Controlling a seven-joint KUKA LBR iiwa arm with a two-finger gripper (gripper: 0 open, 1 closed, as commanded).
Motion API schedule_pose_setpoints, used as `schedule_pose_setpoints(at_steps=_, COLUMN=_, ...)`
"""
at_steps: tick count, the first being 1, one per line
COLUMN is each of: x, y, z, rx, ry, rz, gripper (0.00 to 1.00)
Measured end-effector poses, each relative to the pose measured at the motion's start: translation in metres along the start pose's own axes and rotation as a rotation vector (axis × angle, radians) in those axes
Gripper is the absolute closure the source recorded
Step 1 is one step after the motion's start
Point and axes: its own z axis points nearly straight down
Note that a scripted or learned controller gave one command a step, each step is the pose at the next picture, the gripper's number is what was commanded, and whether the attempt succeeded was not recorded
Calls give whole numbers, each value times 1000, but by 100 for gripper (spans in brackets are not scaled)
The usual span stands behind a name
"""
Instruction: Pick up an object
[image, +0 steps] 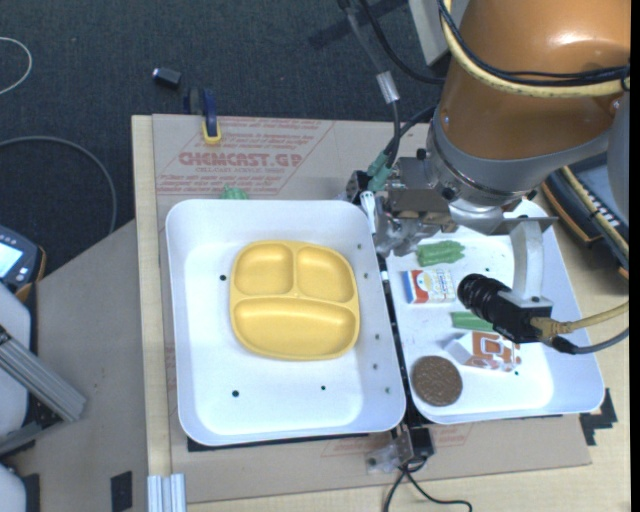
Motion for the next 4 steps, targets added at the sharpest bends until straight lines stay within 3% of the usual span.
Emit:
schedule_pose_setpoints(at_steps=1, x=-52, y=-9, z=78, rx=15, ry=-4, rz=10, gripper=100)
schedule_pose_setpoints(at_steps=2, x=28, y=-6, z=8, rx=0, ry=0, rz=-1, gripper=100)
schedule_pose_setpoints(at_steps=3, x=25, y=-6, z=1, rx=3, ry=-2, rz=4, gripper=100)
schedule_pose_setpoints(at_steps=4, x=82, y=-8, z=34, rx=13, ry=-3, rz=1, gripper=100)
